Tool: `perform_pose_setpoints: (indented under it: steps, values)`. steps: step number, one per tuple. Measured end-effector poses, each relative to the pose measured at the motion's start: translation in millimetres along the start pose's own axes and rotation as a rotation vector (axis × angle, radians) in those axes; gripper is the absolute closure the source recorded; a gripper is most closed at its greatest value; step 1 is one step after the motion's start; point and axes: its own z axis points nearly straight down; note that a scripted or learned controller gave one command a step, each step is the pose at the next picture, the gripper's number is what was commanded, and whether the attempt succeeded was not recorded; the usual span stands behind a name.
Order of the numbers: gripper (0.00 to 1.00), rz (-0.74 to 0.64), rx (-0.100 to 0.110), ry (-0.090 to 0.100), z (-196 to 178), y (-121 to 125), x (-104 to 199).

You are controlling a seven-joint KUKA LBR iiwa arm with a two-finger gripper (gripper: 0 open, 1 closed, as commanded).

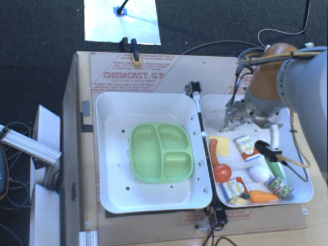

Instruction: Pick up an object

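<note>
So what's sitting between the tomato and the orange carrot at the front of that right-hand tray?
In the camera view, a small juice carton lies between the tomato and the carrot.

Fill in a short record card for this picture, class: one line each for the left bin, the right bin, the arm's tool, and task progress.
left bin: holds a green divided plate, lying flat
right bin: toy food, including a yellow cheese slice, a tomato, a white egg, a carrot, a small can and two small cartons
tool: over the far end of the right bin, above bare floor, apart from the food
task progress: nothing seen lifted
</note>
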Motion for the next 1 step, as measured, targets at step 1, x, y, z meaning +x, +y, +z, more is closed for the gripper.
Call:
perform_pose_setpoints:
  steps: [1]
  values:
    - [0.00, 0.000, 0.000, 0.000, 0.1, -0.1, 0.0]
